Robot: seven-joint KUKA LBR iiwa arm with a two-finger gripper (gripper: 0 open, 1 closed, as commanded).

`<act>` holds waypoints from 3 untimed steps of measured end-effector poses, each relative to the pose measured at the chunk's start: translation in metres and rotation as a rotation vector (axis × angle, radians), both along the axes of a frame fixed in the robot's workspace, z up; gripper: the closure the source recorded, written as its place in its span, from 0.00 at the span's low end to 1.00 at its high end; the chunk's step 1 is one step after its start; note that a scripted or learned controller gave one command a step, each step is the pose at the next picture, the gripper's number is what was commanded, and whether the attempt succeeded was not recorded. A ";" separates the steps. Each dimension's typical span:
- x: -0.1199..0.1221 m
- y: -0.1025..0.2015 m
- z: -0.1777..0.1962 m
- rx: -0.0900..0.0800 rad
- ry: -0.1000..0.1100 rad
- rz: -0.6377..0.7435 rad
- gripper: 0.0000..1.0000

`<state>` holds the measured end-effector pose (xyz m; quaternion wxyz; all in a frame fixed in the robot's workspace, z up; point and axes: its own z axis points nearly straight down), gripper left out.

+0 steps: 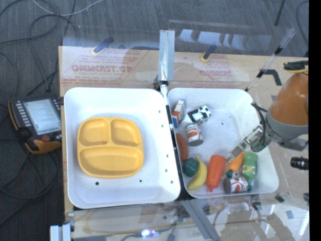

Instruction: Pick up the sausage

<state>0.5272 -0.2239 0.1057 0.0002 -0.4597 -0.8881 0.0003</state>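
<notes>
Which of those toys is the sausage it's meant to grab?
Look in the right-hand white bin, along its left wall beside the divider. The sausage is the slim reddish-brown piece lying lengthwise there, just above the yellow banana. Unlike the bigger, brighter orange carrot, it is darker and evenly rounded.

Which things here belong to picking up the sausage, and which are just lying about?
Job: sausage at the right bin's left wall; gripper.
Lying about: yellow tray, banana, carrot, can, toy cow.
</notes>
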 end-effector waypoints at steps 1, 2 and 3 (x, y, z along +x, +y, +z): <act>-0.004 0.080 0.054 0.002 0.000 -0.008 0.00; -0.038 0.099 -0.014 -0.006 -0.015 0.157 0.00; -0.034 0.101 -0.005 -0.004 -0.023 0.158 1.00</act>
